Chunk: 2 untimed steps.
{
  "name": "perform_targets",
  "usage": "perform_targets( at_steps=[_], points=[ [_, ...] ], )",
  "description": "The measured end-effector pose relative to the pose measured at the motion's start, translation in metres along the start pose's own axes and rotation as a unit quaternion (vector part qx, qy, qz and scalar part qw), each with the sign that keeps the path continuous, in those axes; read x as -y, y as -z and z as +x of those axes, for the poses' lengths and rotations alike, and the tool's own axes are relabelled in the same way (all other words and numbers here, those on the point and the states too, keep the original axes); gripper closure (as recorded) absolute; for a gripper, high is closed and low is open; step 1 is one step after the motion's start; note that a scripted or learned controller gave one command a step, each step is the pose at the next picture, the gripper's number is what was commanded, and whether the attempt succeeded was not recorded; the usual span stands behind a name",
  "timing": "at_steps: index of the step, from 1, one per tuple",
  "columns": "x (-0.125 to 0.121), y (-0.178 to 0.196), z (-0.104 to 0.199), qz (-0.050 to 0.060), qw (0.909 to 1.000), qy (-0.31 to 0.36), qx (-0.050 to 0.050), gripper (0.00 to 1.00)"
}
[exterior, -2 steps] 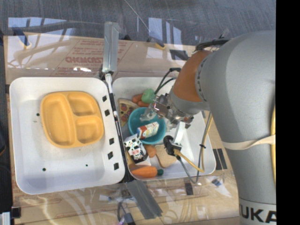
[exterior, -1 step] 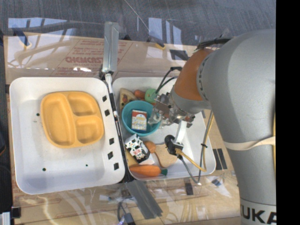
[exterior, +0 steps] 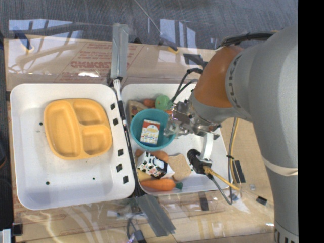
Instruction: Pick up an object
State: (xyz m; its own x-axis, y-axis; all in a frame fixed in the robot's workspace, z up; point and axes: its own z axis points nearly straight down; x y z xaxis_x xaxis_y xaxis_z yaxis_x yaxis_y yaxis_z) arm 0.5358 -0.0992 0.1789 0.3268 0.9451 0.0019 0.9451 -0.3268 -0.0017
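Hovering low over the right bin [exterior: 218, 151] beside the bowl [exterior: 150, 129], probably lining up a grab, grip state impossible to tell.

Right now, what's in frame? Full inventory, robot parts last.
bins: 2, white, side by side on the bench
tray: 1, yellow, three compartments, in the left bin
bowl: 1, teal, upper middle of the right bin
carton: 1, white with orange and blue print, inside the bowl
green item: 1, green, right bin behind the bowl
cow toy: 1, black and white, right bin below the bowl
bread slice: 1, tan, right of the cow toy
carrot: 1, orange, front edge of the right bin
arm: 1, grey with orange band, reaching in from the right
hand: 1, metal, at the bowl's right rim
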Motion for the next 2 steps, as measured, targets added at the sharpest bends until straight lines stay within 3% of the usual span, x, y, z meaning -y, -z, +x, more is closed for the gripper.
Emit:
perform_targets(
  at_steps=[1, 2],
  points=[
    [0.0505, 0.0136, 0.0122, -0.003, 0.9992, -0.039, 0.003, 1.0],
    [0.0521, 0.0118, 0.0152, 0.001, 0.9993, -0.036, 0.002, 0.0]
  ],
)
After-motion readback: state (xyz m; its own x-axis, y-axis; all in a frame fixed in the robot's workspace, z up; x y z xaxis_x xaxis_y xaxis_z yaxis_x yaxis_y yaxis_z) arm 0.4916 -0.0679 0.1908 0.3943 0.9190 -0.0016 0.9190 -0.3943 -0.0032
